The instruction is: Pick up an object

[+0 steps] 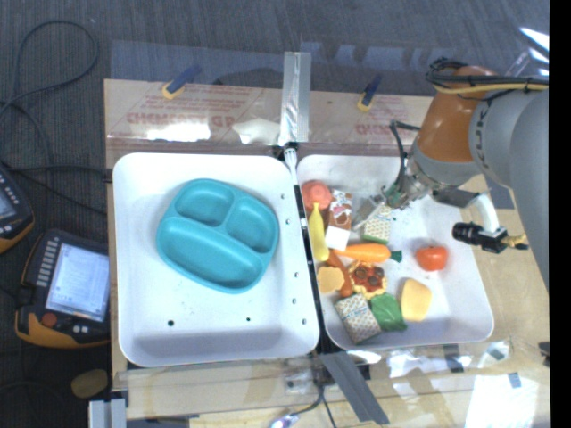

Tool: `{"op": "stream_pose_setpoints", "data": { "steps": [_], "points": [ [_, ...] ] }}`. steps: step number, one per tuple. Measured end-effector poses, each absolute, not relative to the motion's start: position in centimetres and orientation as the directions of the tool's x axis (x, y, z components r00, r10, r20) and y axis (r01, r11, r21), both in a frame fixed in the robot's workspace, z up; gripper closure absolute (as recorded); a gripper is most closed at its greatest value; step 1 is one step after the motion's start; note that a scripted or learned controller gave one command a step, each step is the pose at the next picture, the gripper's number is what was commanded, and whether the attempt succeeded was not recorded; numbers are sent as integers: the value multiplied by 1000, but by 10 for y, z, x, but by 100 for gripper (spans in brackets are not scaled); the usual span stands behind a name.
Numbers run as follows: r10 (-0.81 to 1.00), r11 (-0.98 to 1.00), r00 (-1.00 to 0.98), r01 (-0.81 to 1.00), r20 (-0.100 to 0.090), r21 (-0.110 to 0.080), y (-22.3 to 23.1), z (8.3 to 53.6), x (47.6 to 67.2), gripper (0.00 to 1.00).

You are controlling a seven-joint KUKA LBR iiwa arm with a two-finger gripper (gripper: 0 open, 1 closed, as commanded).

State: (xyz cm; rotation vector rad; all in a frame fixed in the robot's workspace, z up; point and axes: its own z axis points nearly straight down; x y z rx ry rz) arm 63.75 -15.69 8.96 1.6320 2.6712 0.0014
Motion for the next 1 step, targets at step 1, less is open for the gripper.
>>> {"op": "stream_pose_setpoints", "data": {
  "steps": [1],
  "points": [
    [890, 456, -456, 890, -9, 11, -156, 100, 639, 100]
  ]
}}
